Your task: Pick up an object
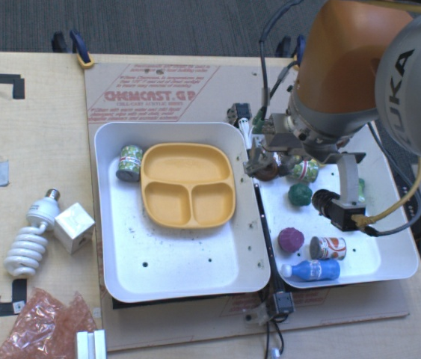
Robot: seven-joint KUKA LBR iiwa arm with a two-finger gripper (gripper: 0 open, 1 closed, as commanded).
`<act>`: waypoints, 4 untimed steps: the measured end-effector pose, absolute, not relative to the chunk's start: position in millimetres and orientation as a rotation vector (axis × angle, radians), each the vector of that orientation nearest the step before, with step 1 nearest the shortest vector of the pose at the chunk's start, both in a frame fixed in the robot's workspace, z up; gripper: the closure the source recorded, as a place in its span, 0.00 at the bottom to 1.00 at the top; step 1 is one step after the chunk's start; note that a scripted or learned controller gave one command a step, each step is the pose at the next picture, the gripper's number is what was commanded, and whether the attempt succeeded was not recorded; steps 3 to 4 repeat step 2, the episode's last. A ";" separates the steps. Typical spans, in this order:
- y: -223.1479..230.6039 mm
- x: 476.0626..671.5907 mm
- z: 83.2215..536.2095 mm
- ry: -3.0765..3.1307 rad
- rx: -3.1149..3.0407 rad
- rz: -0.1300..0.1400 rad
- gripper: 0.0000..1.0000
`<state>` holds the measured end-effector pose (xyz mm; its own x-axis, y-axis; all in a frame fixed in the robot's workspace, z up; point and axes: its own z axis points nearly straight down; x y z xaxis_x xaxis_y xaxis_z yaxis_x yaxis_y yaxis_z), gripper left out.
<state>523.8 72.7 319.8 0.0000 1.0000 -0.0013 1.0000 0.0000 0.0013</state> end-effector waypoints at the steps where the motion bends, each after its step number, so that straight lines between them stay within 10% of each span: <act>1: 119.7 603.3 313.6 2.223 2.219 -0.002 1.00; 2: 147.3 634.2 274.9 2.223 2.219 -0.002 1.00; 4: 147.3 634.2 274.9 2.223 2.219 -0.002 1.00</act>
